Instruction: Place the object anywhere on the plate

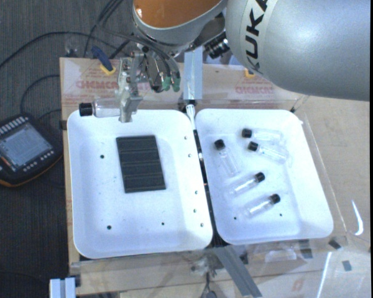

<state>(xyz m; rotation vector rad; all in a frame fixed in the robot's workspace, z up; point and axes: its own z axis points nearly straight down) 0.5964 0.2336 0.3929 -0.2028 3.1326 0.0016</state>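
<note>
Over the left bin's far-left corner: we see the gripper (129, 98) hanging low, arm coming in from the right.
Claw state: a clear vial with a black cap (101, 109) lies crosswise at the fingertips, cap sticking out to the left. We read it as clamped between the fingers, though the glass is hard to separate from the white rim.
Object location: that vial sits at the far rim of the left bin (93, 228), well apart from the plate.
Plate: the dark ribbed plate (140, 163) lies flat in the middle of the left bin, nothing on it.
Right bin: 5 more capped vials (248, 184) lie loose in the right bin (311, 222), untouched as far as we can tell.
Done: by our read, pick is complete, 1 vial is out of the right bin and across the divider.
Left: carry toward the near side until above the plate, lower, release. 0 objects placed yet.
Progress: roughly past halfway, we judge.
Risk: round glass could roll off the ribbed surface on release.
</note>
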